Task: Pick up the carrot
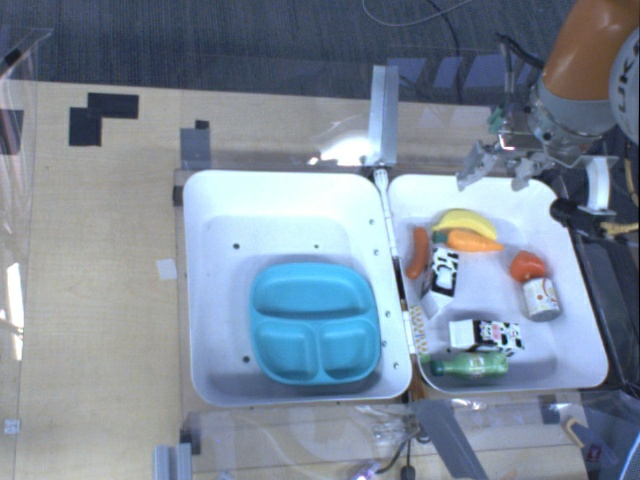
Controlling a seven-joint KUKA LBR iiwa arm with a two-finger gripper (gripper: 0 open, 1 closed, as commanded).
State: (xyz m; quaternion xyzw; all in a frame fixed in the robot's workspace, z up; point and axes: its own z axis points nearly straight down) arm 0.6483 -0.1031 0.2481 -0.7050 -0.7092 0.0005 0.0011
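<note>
Camera view: pincer point(497, 170) hangs over the far edge of the right bin point(590, 348), fingers spread, nothing between them; carrot point(474, 240) lies below it toward the viewer, touching a banana point(466, 222); further toward the viewer, a green bottle point(470, 366); far to the pincer's left, a blue tray point(315, 320) in the left bin point(215, 268)

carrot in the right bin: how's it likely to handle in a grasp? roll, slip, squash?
The carrot looks like smooth moulded plastic, so probably stiff and light, but slippery between hard fingers. Its tapered, rounded body will likely roll or pivot if pinched off-centre. It lies against the banana, so a push may shift both. The pincer hangs above the bin's far edge.
</note>
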